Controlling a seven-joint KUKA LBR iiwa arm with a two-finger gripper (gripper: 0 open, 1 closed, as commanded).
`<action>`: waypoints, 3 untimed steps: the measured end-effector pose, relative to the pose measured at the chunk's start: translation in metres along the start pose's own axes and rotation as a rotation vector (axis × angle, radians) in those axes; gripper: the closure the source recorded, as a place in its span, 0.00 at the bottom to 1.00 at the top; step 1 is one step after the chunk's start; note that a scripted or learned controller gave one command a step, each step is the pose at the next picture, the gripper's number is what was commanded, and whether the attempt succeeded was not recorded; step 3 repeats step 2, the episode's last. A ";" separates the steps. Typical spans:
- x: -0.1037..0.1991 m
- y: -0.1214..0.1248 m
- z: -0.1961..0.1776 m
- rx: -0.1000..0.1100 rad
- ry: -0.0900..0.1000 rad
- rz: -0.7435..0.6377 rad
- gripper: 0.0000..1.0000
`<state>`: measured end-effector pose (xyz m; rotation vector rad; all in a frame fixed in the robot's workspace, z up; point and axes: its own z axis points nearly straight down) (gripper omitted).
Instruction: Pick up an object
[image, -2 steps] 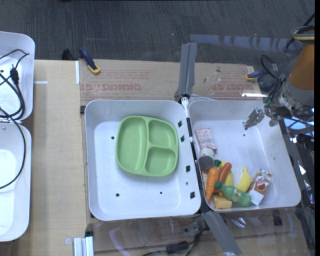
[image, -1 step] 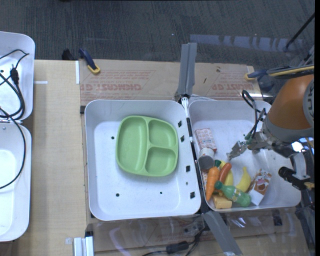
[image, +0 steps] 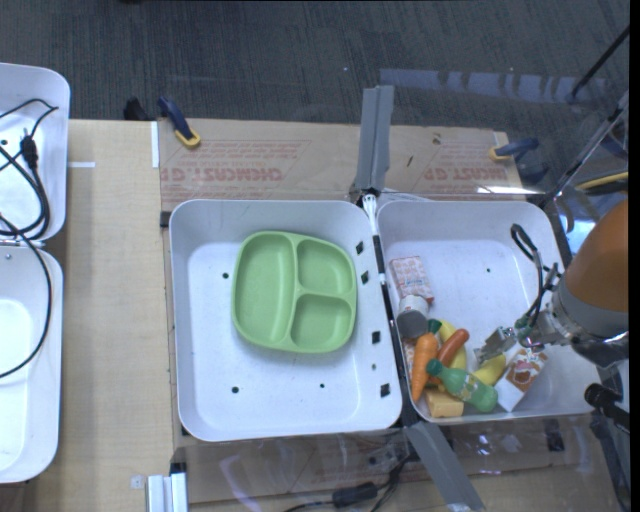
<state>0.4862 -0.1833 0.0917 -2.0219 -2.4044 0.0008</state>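
Toys lie heaped against the right bin's (image: 470, 232) near wall: an orange carrot (image: 424, 362), a green bottle (image: 468, 386), yellow pieces, a small carton (image: 412, 277) further back. Open floor spreads behind the heap. Reaching in over the right rim, the arm (image: 600, 275) sets its gripper (image: 505, 340) low beside the pile; whether it is wide or narrow I cannot tell. A green divided plate (image: 295, 292) sits in the left bin (image: 205, 320).

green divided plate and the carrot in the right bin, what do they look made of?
Green plate: looks like moulded plastic, matte to satin, one even colour, rounded dividers, soft sheen. Carrot: probably a plastic toy, smooth, uniform orange with a faint gloss; too small to rule out rubber.
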 end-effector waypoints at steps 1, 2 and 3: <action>0.000 0.001 -0.009 -0.002 0.000 0.003 1.00; 0.047 0.042 -0.105 0.000 -0.001 0.071 1.00; 0.047 0.042 -0.105 0.000 -0.001 0.071 1.00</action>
